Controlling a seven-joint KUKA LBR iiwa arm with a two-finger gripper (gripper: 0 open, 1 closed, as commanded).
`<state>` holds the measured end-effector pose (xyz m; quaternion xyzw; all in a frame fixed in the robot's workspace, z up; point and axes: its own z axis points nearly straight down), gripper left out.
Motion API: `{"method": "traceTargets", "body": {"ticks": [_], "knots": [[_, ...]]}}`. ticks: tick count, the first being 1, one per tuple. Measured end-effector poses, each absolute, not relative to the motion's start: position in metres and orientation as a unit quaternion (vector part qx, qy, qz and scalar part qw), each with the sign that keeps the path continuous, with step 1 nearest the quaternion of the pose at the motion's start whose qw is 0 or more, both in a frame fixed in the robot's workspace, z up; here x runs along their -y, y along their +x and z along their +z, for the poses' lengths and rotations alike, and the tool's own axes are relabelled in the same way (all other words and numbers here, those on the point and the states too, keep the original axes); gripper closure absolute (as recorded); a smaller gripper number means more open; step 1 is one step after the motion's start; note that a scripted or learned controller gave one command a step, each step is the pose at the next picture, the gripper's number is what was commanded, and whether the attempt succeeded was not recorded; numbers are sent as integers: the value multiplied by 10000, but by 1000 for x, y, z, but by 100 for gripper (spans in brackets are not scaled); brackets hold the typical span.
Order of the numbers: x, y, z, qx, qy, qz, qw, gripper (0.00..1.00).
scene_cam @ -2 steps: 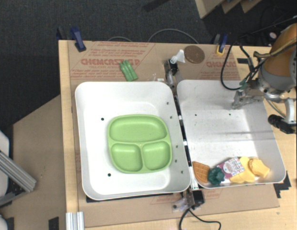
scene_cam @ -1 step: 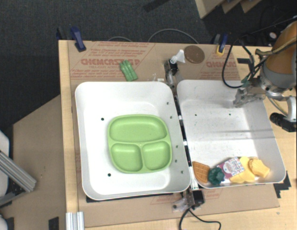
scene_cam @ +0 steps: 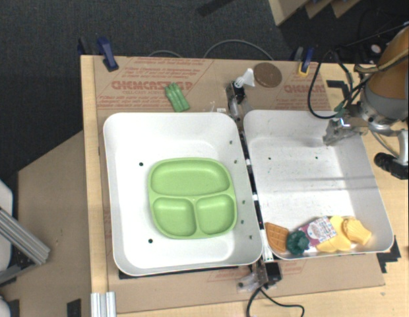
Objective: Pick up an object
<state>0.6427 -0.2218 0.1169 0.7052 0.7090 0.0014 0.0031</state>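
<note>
Arm [scene_cam: 389, 78]: enters from the right, wrist bent down over the right bin's [scene_cam: 363, 177] far right corner. Gripper [scene_cam: 336, 132]: low by that bin's rim; whether its jaws are open or closed cannot be told. Objects: a heap [scene_cam: 320, 235] of small items, including a waffle, a green piece and yellow pieces, lies in the same bin's near corner, well apart from the jaws. Left bin [scene_cam: 125, 177]: holds a green divided plate [scene_cam: 191, 197]. Writing: cardboard [scene_cam: 145, 84] beyond the bins reads "CHEMCAST" in red.
</note>
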Motion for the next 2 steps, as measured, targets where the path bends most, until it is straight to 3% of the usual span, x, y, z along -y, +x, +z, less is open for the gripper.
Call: {"method": "traceTargets", "body": {"ticks": [1,2], "knots": [[222,643,127,-7093,7049,18,50,100],[224,585,82,-7061,7081,-18,-41,100]]}}
